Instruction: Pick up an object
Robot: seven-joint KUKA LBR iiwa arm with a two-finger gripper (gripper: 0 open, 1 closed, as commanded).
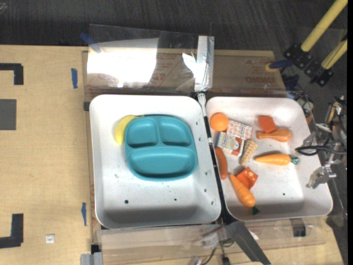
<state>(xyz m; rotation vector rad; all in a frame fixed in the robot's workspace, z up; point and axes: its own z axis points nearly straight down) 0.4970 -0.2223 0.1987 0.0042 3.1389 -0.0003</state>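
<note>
Toys crowd the right bin [317, 200]: orange ball [219, 121], carrots [272, 159] [242, 189], small cartons [238, 130]. Left bin [110, 203] holds a teal divided plate [160, 146] over a yellow item [121, 127]. Hand's state: cannot tell.

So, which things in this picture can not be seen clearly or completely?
- Yellow object in the left bin: the teal divided plate covers most of it, so its kind is unclear.
- Small printed cartons in the right bin: the print is too small to read.
- Claw at the right bin's right rim: a blurry tangle of metal and cables; open or shut cannot be told.
</note>
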